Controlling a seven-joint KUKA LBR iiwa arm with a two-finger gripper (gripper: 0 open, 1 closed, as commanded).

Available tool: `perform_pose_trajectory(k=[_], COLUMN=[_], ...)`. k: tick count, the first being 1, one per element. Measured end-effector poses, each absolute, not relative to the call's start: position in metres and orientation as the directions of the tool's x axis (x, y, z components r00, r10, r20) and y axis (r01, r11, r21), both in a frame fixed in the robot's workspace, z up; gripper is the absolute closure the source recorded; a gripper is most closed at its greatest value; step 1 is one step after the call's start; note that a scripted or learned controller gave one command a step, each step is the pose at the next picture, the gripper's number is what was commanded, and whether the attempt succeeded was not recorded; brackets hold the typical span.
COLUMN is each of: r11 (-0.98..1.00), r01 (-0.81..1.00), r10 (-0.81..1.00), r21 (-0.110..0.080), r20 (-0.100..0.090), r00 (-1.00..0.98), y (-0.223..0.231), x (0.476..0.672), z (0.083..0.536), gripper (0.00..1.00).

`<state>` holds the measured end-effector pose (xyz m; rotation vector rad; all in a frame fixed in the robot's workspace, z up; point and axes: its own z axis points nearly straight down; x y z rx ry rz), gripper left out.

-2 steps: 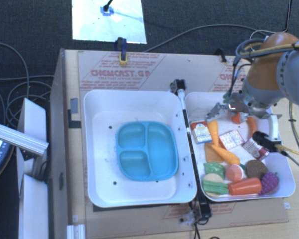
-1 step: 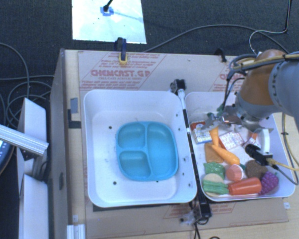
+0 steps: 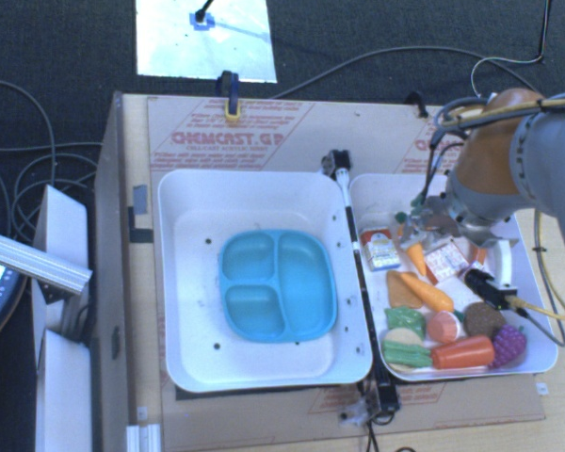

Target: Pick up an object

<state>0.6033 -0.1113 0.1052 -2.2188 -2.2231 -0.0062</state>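
The pincer (image 3: 422,226) hung over the right bin (image 3: 532,347); whether it gaped could not be told. The orange carrot (image 3: 422,290) lay just below it, long axis slanting down-right.

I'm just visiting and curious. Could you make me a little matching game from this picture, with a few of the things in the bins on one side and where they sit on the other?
Things:
1. blue divided plate
2. purple grapes
3. orange carrot
4. clamp

Places:
A. near corner of the right bin, beside a red toy
B. on the board's far edge, behind the left bin
C. middle of the left bin
D. middle of the right bin, below the gripper

Pairs: 1-C, 2-A, 3-D, 4-B
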Motion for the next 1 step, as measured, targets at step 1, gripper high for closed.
perform_pose_trajectory(k=[1], r11=[0.004], r01=[1.0], r10=[1.0], r21=[-0.002], r20=[0.0], r00=[-0.004], y=[-0.0612], x=[0.6062], z=[0.1817], gripper=[1.0])
